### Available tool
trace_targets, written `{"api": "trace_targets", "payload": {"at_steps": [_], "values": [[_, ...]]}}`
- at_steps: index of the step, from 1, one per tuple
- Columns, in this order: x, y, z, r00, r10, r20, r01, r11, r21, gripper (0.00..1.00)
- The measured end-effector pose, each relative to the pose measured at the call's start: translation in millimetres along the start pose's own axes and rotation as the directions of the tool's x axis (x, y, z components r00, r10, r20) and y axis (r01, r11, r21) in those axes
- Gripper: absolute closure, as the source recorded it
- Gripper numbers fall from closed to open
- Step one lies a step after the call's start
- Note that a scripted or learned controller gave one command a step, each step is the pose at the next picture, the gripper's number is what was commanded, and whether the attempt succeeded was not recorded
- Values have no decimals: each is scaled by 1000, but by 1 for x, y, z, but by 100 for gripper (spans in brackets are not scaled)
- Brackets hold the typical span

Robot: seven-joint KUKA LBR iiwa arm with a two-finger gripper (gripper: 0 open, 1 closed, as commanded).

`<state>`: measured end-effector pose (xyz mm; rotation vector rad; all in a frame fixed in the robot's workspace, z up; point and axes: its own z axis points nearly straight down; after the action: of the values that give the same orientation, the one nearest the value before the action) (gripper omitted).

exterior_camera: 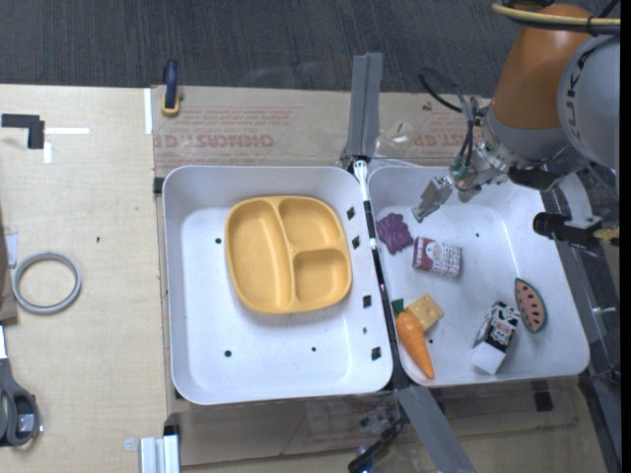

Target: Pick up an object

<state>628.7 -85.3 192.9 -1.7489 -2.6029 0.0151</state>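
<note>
My gripper [449, 191] hangs over the back left part of the right bin [552, 363], its fingers apart with nothing between them. Just below and left of it lies a purple bunch of grapes [394, 233]. A red and white carton [437, 257] lies below the gripper. Further toward the front are a yellow cheese wedge [425, 311], an orange carrot [415, 345], a cow-patterned milk carton [496, 333] and a watermelon slice [532, 304].
The left bin [197, 343] holds a yellow divided plate [289, 254]. A metal divider [367, 116] runs between the bins. On the bench at the left lie a grey tape ring [44, 282] and scissors [15, 414]. The arm's orange band [537, 67] looms at upper right.
</note>
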Motion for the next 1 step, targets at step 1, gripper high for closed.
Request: {"api": "trace_targets", "payload": {"at_steps": [1], "values": [[0, -55, 94, 967, 255, -2, -255, 967, -12, 0]]}}
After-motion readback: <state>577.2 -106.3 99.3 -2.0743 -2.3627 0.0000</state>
